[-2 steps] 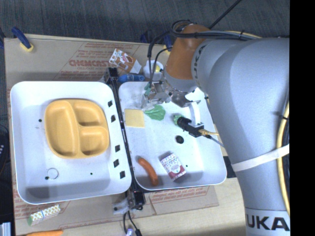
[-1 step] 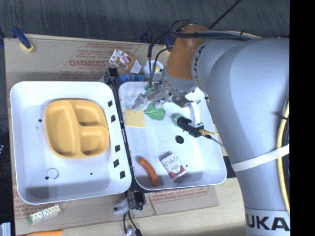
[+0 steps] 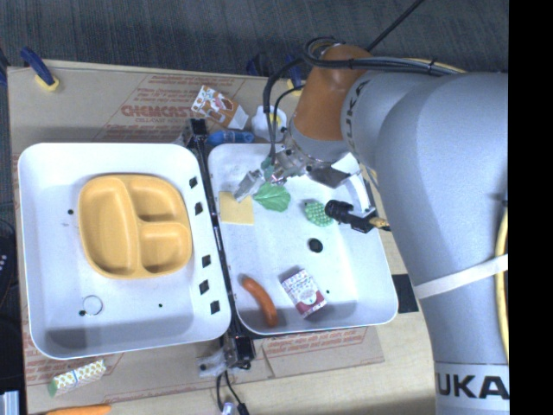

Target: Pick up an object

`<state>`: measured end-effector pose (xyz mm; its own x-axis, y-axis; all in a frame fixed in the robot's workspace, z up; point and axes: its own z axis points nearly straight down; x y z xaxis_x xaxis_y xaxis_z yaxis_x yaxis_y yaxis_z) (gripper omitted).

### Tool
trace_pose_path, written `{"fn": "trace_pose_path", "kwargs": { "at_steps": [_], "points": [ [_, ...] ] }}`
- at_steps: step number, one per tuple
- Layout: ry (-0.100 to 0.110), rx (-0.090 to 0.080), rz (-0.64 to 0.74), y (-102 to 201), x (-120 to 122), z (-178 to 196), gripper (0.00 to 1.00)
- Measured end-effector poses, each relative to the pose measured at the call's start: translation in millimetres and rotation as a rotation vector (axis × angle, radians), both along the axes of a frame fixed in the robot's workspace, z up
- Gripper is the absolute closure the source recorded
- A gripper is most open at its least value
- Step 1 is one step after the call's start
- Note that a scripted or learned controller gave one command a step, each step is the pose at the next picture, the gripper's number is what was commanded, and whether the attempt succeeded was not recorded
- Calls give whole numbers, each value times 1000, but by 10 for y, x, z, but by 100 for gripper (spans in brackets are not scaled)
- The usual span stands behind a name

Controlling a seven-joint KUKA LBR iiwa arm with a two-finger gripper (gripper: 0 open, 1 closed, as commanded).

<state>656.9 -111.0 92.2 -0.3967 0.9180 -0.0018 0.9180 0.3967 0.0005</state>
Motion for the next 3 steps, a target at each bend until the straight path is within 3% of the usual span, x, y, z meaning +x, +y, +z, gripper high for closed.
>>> {"fn": "trace_pose_path", "kwargs": {
  "at_steps": [1, 3],
  "points": [
    [4, 1, 227, 15, -2, -1, 0],
    [6, 2, 135, 125, -18, -5, 0]
  ]
}}
